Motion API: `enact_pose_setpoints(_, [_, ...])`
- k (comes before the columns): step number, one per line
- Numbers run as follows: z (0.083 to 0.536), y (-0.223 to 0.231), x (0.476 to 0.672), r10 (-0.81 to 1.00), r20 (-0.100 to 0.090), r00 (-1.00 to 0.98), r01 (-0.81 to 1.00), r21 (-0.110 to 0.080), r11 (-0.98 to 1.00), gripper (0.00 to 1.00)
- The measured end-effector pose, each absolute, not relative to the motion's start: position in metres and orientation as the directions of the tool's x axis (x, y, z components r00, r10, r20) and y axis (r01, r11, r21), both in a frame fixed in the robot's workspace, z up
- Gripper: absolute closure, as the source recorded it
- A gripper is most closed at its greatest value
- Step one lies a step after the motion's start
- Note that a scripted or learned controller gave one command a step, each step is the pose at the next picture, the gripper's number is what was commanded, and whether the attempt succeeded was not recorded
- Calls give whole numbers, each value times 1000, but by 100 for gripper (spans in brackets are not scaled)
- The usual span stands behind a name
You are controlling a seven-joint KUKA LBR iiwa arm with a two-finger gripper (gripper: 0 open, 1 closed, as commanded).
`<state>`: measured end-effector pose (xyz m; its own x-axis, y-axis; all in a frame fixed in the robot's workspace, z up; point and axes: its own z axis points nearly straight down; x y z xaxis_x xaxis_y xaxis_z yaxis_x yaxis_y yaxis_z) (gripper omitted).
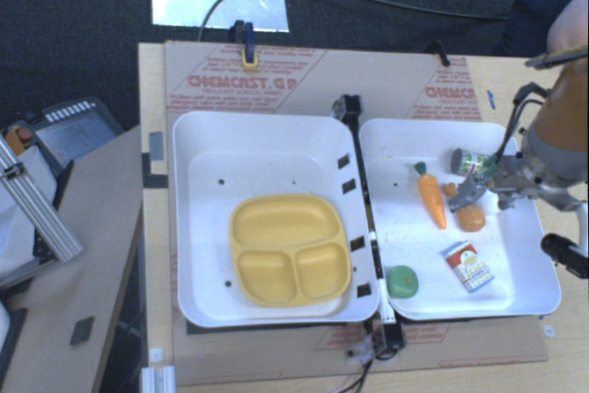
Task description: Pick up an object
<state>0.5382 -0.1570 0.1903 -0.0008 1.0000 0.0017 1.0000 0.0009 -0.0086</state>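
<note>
In the right bin [525, 290] lie an orange carrot [431, 199], a round orange fruit [471, 218], a green and silver can [471, 163], a small red and white box [468, 266] and a round green object [401, 281]. My gripper [467, 190] reaches in from the right and hangs low over the bin, between the can and the orange fruit, just right of the carrot. I see nothing held in it.
The left bin [212, 152] holds a yellow divided plate [290, 248]. A black ridge [359, 198] separates the two bins. The arm's grey body [552, 179] covers the right bin's far right side. Cables run over the bench behind the bins.
</note>
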Motion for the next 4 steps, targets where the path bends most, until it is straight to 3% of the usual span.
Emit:
enact_pose_setpoints(1, [195,-157,541,1000,0,-3,1000,1,3,0])
enact_pose_setpoints(2, [152,-160,539,1000,0,-1,1000,-2,1,0])
enact_pose_setpoints(3, [103,-158,550,1000,-10,-1,1000,11,1,0])
enact_pose_setpoints(4, [95,-166,557,1000,-20,3,1000,29,-2,0])
